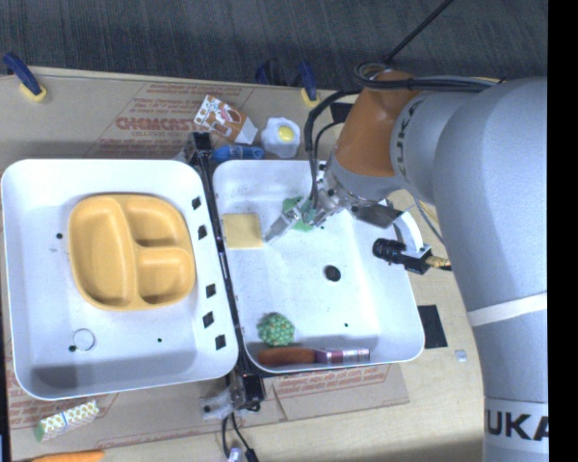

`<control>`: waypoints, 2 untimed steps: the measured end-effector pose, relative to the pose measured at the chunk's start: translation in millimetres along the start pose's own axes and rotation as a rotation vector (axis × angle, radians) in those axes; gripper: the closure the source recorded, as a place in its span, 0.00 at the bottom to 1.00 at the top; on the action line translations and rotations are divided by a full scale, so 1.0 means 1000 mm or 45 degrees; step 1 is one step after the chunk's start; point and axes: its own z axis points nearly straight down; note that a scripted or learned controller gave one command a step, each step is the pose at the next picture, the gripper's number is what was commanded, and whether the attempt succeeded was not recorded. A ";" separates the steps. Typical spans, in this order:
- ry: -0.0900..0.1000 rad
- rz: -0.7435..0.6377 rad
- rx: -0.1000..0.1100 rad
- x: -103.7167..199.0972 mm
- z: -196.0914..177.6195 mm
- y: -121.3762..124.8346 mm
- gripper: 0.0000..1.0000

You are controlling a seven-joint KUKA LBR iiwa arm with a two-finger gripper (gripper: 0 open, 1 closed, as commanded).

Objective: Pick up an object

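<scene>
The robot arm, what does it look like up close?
The arm is a thick, smooth grey tube with rounded joints, an orange band above the wrist and black KUKA lettering lower down. Thin black cables loop around the wrist. The pincer is small and metallic.

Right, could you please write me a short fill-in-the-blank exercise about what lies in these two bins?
1. The left bin holds a divided tray coloured ____.
2. The bumpy ball just behind the red marker is ____.
3. The end effector is above the right bin, whose floor bears a small disc coloured ____.

Missing words: yellow; green; black.
</scene>
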 end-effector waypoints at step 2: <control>0.004 -0.014 0.003 0.059 0.001 -0.056 0.00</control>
